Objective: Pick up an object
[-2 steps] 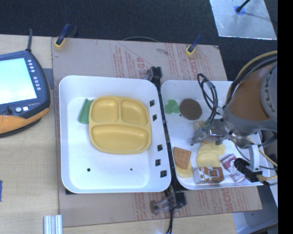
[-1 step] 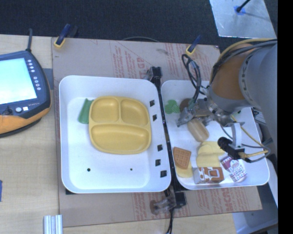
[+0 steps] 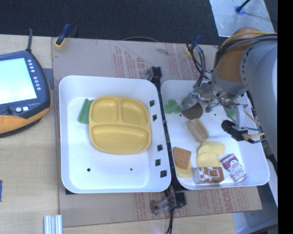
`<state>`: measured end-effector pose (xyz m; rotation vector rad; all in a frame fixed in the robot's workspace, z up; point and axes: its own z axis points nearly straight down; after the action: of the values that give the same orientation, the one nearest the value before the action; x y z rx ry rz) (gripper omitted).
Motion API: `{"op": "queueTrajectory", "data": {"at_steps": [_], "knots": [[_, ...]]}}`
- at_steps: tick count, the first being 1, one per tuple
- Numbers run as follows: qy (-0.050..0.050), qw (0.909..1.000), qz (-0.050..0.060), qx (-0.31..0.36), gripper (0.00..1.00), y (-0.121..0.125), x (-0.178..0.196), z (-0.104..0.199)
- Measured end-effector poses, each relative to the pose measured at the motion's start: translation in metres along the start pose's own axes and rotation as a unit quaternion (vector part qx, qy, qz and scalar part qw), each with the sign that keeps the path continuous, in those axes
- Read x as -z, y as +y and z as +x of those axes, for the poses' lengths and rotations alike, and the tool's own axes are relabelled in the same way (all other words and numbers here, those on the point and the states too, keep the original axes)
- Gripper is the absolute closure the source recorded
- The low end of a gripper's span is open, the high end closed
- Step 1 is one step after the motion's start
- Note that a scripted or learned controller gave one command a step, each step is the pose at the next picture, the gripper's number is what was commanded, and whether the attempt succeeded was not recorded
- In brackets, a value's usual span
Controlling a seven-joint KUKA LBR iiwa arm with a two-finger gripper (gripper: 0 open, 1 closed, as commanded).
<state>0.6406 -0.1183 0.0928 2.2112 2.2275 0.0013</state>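
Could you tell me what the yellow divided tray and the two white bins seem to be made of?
The yellow tray looks like moulded plastic with a smooth, slightly matte finish: uniform colour, rounded compartment ridges, soft highlights. The left bin and right bin also look like plastic, white and smooth, with rounded corners and thin raised rims; painted metal cannot be ruled out from this view.

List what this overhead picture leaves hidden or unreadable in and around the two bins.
- Tool: its fingers merge with the brown round item under them; whether they hold it is unclear.
- Green piece in the left bin: partly covered by the yellow divided tray.
- Small red-and-white packet: print too small to read.
- Right bin: far corner covered by the arm.
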Motion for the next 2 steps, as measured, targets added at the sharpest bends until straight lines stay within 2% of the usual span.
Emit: {"op": "queueTrajectory", "data": {"at_steps": [1, 2], "knots": [[0.000, 1.0000, 0.003, 0.003, 1.00, -0.002, 0.011, 0.000], [0.001, 1.0000, 0.000, 0.001, 1.00, -0.015, 0.104, 0.066]]}}
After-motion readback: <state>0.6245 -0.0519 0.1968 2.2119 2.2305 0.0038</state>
